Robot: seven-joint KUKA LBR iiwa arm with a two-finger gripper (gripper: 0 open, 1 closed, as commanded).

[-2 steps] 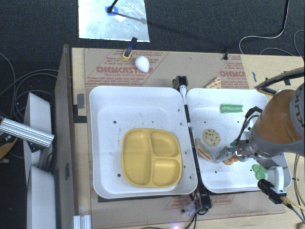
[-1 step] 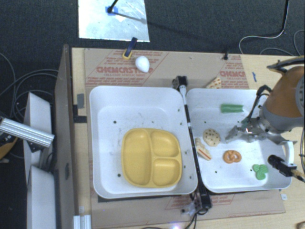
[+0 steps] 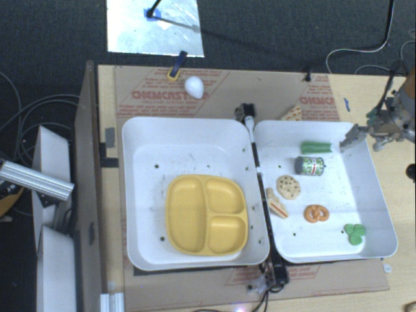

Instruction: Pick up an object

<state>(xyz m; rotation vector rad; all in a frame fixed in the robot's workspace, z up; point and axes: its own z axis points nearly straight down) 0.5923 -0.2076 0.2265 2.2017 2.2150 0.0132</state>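
Gripper: gripper [image 3: 356, 139] sits at the right bin's upper right corner, reaching in from the right edge of the camera view; it hangs over the bin's far right rim.
Jaws: a grey finger-like part points down and left toward the bin, but whether the jaws are apart or together cannot be told from this view; nothing shows between them.
Right bin: right bin [image 3: 377, 194] is shallow and white, and holds six small items.
Green block: green block [image 3: 316, 147] lies flat near the bin's far wall, just left of the gripper and the closest item to it, but apart from it.
Can: can [image 3: 310, 166] lies on its side just below the green block, with a green and red label.
Cookie: cookie [image 3: 288, 187] rests left of centre, below the can.
Hot dog: hot dog [image 3: 277, 207] lies beside the divider, just below and left of the cookie.
Pretzel: pretzel [image 3: 316, 214] lies toward the near wall, well apart from the gripper.
Green toy: green toy [image 3: 354, 233] lies in the near right corner.
Left bin: left bin [image 3: 146, 155] holds a yellow divided plate [image 3: 207, 214].
Bench: white egg [image 3: 194, 86] lies on the cardboard behind the left bin.
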